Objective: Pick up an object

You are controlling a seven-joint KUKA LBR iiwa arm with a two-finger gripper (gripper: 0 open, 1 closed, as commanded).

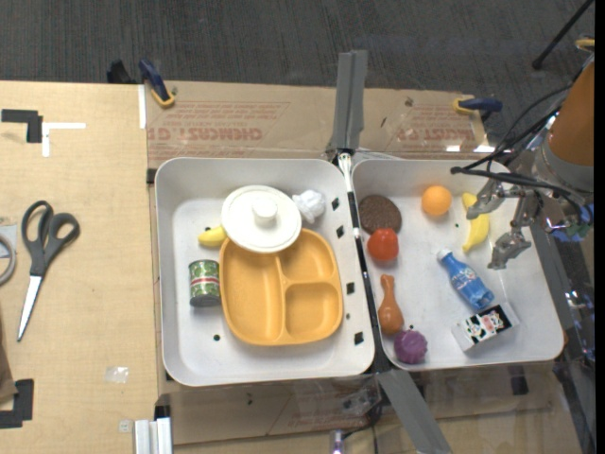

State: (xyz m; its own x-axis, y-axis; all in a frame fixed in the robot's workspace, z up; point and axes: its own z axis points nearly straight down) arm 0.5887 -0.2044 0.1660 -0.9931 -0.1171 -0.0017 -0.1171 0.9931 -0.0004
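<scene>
Hangs over the right-hand part of the right shallow white bin (553, 334), the two-finger metal gripper (492, 234), fingers spread apart and nothing between them. Seems to sit above the bin floor rather than on it, though height is hard to judge from this slanted look down. Holds nothing and touches nothing that can be made out. Just beside the left finger, the small yellow plastic banana (475, 230), lying free on the bin floor and the closest candidate for a pick. A little below it, the blue plastic bottle with a white cap (465, 280), lying tilted, and beyond that the black-and-white printed carton (487, 324) near the bin's front right corner. Farther left, the orange ball (436, 200), the red tomato-like ball (383, 245), the dark brown round disc (380, 213), the orange-brown drumstick-shaped toy (388, 303) and the purple knobbly ball (410, 346). Well apart, in the left white bin (170, 329), the yellow three-part plastic tray (284, 296) with the white round lid (262, 218) overlapping its far edge, and the green-labelled can (203, 282) beside it. Looks like the approach step, with the grasp not yet made. Next move probably calls for shifting slightly left to straddle the banana, lowering to the floor, and only then pressing the fingers together; the curved, smooth toy could easily squirt out sideways.
</scene>
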